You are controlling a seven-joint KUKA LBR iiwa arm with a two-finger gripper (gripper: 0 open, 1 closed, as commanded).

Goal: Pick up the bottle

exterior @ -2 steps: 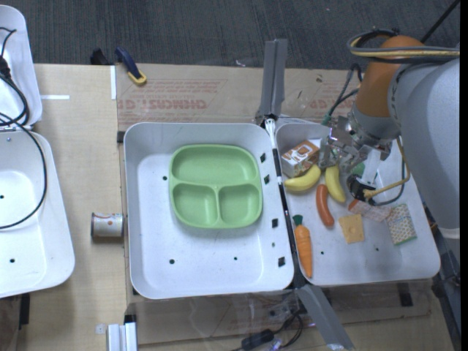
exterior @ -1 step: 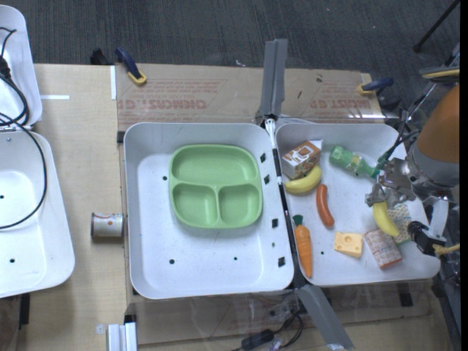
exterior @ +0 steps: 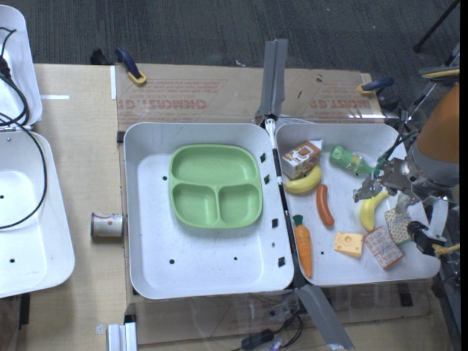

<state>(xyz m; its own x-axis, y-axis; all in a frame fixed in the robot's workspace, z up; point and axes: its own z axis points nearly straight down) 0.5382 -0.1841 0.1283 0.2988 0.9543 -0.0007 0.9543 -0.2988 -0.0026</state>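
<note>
The bottle [exterior: 349, 159] is small and green, and it lies on its side near the back of the right bin [exterior: 344, 269], to the right of a small carton. My gripper [exterior: 379, 181] hangs over the right part of that bin, just right of and in front of the bottle's right end. It stands above a yellow banana [exterior: 370, 209]. Nothing shows as held in it. The grey arm with its orange band [exterior: 446, 126] comes in from the right edge.
The right bin also holds a carton [exterior: 301, 157], a second banana [exterior: 304, 182], a sausage [exterior: 324, 206], a carrot [exterior: 303, 247], a cheese wedge [exterior: 349, 243], a cracker [exterior: 397, 227] and a red packet [exterior: 383, 248]. A green divided plate [exterior: 216, 185] sits in the left bin [exterior: 146, 254].
</note>
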